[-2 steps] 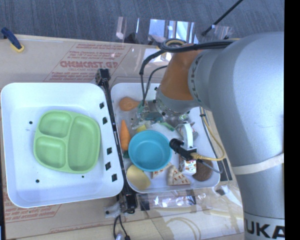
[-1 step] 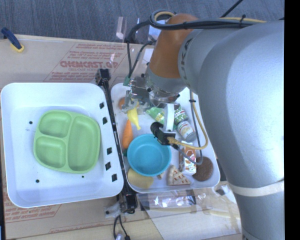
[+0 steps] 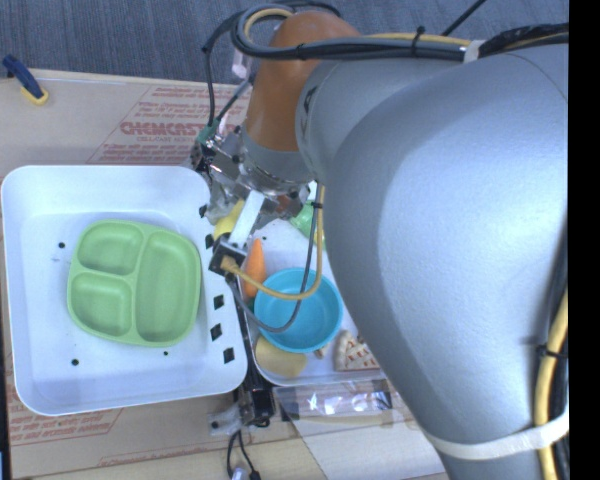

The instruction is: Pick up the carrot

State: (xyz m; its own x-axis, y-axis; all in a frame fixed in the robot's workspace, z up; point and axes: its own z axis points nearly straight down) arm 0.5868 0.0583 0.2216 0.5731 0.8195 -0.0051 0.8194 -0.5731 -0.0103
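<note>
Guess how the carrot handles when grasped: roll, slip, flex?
The carrot looks smooth and tapered, so it may slip or roll. It is probably stiff and light, if it is a plastic toy. The blue bowl close beside it would likely stop rolling that way.

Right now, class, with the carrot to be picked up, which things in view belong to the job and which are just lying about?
Job: slim orange carrot.
Lying about: green three-part plastic plate; round blue bowl; pale yellow rounded lump; tan waffle-patterned piece.
</note>
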